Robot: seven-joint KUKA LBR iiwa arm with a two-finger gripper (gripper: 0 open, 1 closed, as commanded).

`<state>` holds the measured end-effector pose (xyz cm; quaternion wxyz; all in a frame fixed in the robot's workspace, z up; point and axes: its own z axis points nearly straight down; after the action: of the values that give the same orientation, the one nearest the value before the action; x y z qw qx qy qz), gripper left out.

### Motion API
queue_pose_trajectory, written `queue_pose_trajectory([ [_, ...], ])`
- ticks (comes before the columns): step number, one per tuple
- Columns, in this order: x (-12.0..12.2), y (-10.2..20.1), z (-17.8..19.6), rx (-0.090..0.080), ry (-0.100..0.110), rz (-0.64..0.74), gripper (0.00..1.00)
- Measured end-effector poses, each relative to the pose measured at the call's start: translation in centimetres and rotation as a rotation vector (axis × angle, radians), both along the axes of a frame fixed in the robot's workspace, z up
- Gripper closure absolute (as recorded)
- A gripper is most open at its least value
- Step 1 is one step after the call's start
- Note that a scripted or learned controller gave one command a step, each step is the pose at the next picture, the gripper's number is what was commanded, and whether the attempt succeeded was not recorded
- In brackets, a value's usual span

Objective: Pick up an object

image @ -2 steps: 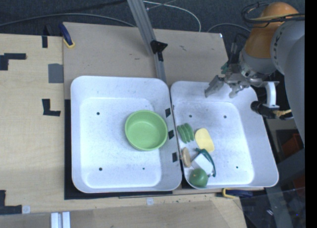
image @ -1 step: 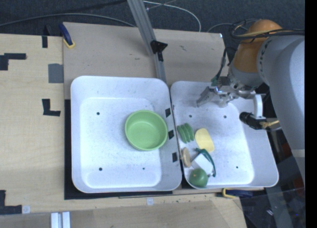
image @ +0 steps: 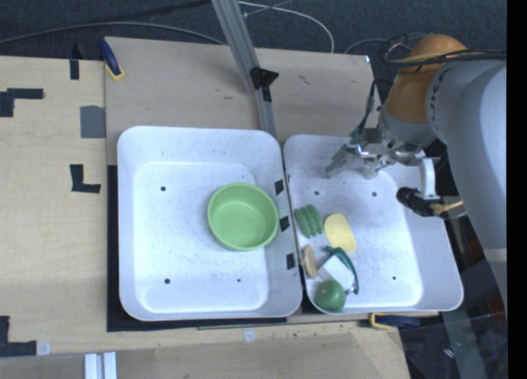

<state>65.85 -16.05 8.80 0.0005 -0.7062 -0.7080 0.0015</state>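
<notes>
Target cluster: a small heap of objects lay in the right bin (image: pixel 428 283), below and to the left of the pincer (image: pixel 356 159), well apart from it, against the wall shared with the left bin (image: pixel 144 204).
Yellow piece (image: pixel 340 231): nearest candidate; sat at the top of the heap, just right of a ridged green piece (image: pixel 309 220). Rounded, its right side free of neighbours; judged the easiest take.
Green ball (image: pixel 330 294): farthest below the pincer, tight in the bin's lower left corner; judged a poor choice, the walls leaving little room for fingers.
White piece with dark green loop (image: pixel 340 269): between yellow piece and ball, touching or nearly touching both. A tan piece (image: pixel 310 260) lay just left of it.
Pincer: hung over the upper part of the right bin with nothing between its fingers; whether parted or closed could not be told from this slant.
Step in hand: judged as the approach, no contact made.
Doing it well: travel down-left until over the yellow piece, fingers astride its narrow width, descend straight, close only once low enough.
Risk: clipping the ridged green piece or shoving the heap into the wall.
Green bowl (image: pixel 242 216): in the left bin, far left of the pincer; wide, judged harder to grip.
Bench (image: pixel 49 204): bore both bins.
</notes>
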Motion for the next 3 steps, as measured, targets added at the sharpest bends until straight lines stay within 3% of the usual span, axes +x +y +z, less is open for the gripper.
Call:
queue_pose_trajectory([
  [1,0.0,0.1,1.1,-0.001,0.0,0.002,1.0],
  [3,1.3,0.6,10.2,0.001,-0.008,0.0,1.0],
])
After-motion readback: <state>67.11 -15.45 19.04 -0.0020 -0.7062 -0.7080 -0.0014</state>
